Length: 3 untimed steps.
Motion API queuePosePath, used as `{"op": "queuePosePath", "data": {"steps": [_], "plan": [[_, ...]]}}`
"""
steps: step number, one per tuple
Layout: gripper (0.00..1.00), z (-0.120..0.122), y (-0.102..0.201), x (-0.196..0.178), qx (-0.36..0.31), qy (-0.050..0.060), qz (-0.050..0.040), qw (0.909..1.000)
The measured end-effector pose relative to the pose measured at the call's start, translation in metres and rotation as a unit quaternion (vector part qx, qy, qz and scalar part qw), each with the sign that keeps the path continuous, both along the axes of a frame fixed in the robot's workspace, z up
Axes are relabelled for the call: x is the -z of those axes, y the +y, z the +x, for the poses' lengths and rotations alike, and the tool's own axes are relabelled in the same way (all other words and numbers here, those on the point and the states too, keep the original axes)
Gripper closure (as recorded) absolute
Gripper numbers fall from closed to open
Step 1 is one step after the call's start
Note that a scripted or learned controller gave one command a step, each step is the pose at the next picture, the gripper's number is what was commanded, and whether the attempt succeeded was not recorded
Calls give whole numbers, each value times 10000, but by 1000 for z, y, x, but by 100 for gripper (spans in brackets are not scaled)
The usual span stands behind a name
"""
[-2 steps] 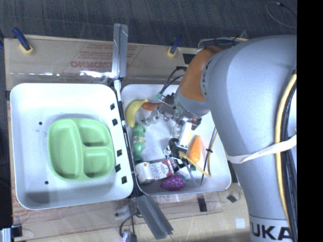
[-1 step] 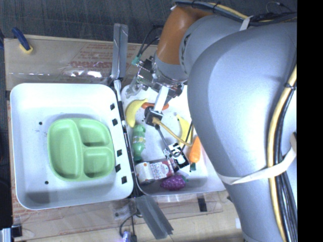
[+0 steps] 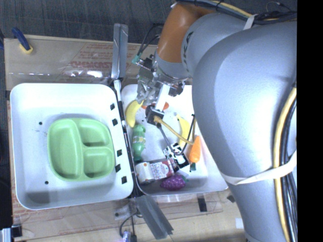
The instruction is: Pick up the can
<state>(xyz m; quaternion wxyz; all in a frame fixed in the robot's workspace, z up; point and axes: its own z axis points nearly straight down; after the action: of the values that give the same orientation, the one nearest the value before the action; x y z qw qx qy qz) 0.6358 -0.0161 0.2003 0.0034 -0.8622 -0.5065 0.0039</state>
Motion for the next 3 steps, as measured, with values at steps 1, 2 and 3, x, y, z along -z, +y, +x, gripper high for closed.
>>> {"op": "queuePosePath", "data": {"steps": [1,2,3], "plan": [[100,18,64,-109,-326,-46,-2,9995],[100,18,67,-118,-386,-24,-2,9992],[100,20,172,-135,-1254,-48,2,9921]]}}
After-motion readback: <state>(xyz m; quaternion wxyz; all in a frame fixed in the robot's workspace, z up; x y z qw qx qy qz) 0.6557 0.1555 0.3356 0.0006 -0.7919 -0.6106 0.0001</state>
